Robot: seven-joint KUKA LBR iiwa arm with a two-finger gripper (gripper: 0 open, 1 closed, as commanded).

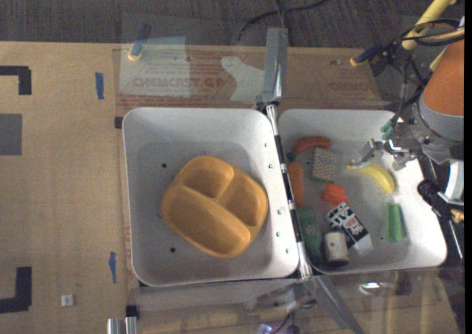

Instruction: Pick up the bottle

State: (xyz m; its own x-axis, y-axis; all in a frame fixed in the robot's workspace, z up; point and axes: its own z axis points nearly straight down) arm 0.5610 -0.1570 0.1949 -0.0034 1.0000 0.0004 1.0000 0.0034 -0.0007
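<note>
The bottle (395, 222) is small and green and lies lengthwise near the right wall of the right bin (431, 255). My gripper (383, 154) hangs over the upper right part of that bin, just above a yellow banana (380, 177) and well behind the bottle. Its fingers (366, 155) stand open with nothing between them. The arm's orange band shows at the right edge.
In the right bin also lie a red sausage (313, 143), a speckled sponge (322, 164), a carrot (296, 181), an orange piece (334, 194), a black-and-white box (346, 223), a can (335, 248) and a dark green item (308, 225). An orange divided plate (214, 206) sits in the left bin (147, 141).
</note>
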